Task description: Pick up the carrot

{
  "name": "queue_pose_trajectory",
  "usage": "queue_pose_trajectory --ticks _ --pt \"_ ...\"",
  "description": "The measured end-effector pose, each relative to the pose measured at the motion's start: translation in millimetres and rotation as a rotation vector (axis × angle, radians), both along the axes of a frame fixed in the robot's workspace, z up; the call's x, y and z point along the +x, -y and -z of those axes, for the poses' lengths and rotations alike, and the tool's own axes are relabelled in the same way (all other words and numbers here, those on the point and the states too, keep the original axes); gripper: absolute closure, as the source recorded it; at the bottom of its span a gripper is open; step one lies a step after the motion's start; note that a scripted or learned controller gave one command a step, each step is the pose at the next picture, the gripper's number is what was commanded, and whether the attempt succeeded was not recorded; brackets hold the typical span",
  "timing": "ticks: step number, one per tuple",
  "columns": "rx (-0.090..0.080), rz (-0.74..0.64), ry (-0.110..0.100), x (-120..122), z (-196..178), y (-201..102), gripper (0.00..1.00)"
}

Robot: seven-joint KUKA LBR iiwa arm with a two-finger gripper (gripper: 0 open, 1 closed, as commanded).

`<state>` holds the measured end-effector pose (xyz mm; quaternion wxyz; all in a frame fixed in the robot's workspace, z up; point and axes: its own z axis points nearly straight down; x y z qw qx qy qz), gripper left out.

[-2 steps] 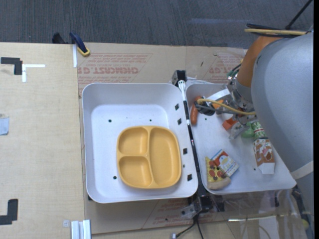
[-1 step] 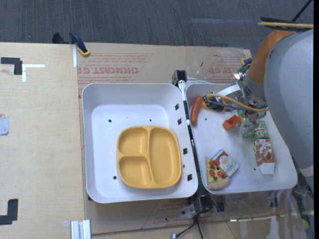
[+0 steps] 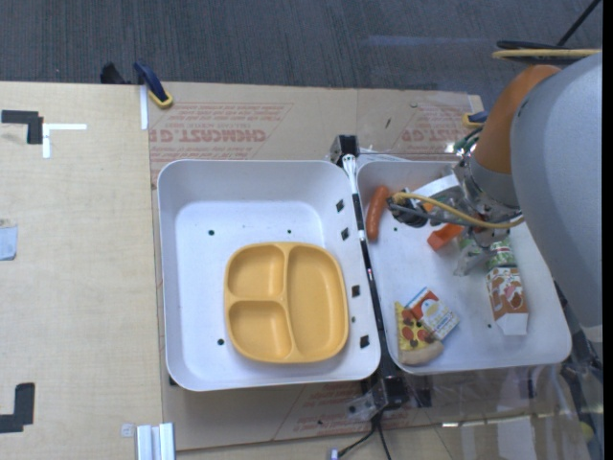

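Arm: the grey arm (image 3: pixel 565 161) reaches in from the right and hangs low over the right bin (image 3: pixel 536 348), its bulk covering that bin's far right side. That fits a descent on something in there.

Gripper: the gripper (image 3: pixel 471 242) sits down among cables at the wrist, just above the bin floor. How it stands, wide or closed, I cannot tell; the wrist and cabling hide it.

Carrot: the carrot (image 3: pixel 443 237) shows as a short orange-red piece lying on the right bin's floor, right beside the gripper, perhaps touching it. Whether it is gripped I cannot say.

Sausage: a reddish sausage (image 3: pixel 376 211) lies along the right bin's left wall, apart from the carrot. Similar colour, so a wrong pick looks possible.

Other items: a small carton (image 3: pixel 507 298) lies near the bin's right side, just below the gripper; a pizza slice toy (image 3: pixel 421 326) rests toward the near-left corner, well out of the way.

Left bin: the left bin (image 3: pixel 192 209) carries a yellow divided plate (image 3: pixel 286 302) set in its middle, far from the action.

Step in hand: by my reading, closing in on the carrot, lift not yet begun.
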<state>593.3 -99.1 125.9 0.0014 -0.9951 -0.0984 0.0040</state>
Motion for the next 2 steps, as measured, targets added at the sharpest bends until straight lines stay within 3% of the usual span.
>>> queue_pose_trajectory --ticks 1,2 --pt "-0.002 -0.006 0.004 -20.0 -43.9 50.3 0.00" --pt "0.001 -0.013 0.001 14.2 35.4 14.8 0.00"
